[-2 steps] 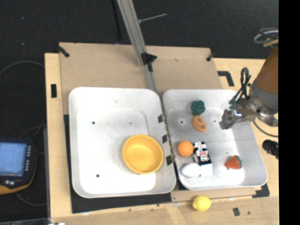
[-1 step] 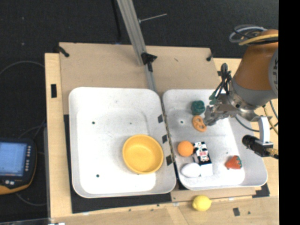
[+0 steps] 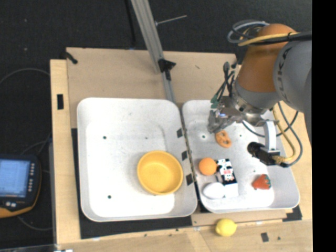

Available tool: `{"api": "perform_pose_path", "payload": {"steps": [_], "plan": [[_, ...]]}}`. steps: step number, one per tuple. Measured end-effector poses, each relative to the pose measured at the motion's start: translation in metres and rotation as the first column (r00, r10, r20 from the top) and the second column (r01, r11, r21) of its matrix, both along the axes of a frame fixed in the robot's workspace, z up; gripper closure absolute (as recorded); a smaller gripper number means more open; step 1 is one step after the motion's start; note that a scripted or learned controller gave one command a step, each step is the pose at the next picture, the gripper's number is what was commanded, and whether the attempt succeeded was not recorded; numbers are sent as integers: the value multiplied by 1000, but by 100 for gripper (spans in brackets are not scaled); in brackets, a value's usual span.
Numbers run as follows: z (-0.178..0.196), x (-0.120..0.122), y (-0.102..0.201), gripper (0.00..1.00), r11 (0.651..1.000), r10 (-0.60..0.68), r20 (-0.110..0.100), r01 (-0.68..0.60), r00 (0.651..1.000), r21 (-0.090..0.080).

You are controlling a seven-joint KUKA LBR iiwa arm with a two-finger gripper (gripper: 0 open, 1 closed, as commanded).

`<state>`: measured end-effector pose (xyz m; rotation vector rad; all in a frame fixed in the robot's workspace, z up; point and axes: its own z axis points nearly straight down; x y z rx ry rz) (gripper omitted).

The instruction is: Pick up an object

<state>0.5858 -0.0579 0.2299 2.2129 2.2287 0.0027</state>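
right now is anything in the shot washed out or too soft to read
Camera view: the white bins glare, so the white object nearly blends into its floor; the end effector is soft and shadowed under the arm; the yellow bowl and orange ball read clearly.

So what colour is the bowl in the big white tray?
Yellow bowl, seen in the camera view.
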Motion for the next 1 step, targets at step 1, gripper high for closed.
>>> {"api": "perform_pose_path", "payload": {"steps": [1], "plan": [[11, 16, 46, 100, 1000, 1, 1, -1, 1000, 2]]}}
